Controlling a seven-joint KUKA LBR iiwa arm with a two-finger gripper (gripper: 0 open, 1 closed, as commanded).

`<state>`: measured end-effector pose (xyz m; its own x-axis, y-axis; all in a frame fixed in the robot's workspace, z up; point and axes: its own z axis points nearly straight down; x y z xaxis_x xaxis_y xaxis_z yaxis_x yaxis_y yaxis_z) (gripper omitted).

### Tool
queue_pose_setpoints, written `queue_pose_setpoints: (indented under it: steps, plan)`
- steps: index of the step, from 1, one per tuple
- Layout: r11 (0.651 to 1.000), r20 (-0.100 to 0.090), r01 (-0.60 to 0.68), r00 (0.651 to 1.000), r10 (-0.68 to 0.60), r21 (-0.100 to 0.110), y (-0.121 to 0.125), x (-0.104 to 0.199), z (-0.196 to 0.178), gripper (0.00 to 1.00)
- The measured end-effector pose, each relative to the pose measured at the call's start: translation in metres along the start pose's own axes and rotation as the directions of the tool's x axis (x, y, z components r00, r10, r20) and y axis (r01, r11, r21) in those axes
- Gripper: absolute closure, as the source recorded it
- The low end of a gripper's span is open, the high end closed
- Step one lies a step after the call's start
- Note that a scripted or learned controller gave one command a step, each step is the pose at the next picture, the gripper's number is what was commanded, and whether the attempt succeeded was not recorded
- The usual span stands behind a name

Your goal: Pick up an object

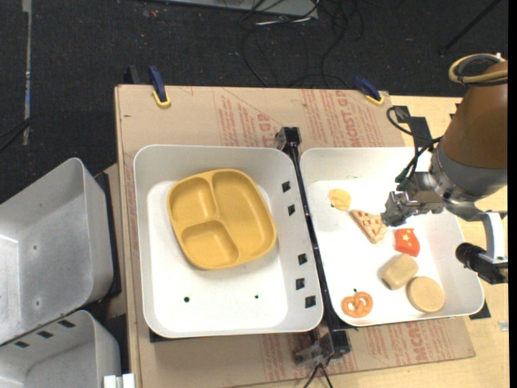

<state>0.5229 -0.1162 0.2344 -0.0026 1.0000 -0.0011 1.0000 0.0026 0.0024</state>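
The tan triangular pizza-slice toy (369, 224) lies in the right white plastic bin (327, 170), just left of the dark tool (397, 209), whose tips hang close above the bin floor; whether they are spread or pressed together I cannot tell. The red toy piece (406, 242) and the small yellow chip-like piece (340, 198) lie so near that a closing pinch could nudge a neighbour or slide off the flat slice. Farther out, the yellow divided plastic plate (220, 217) in the left white bin (153, 168) looks safely apart.
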Motion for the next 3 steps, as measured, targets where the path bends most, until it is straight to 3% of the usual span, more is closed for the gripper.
queue_pose_setpoints:
  steps: [3]
  plan:
    - [1.0,-0.002,0.005,1.0,-0.005,0.004,0.006,0.148,0.005,1.0]
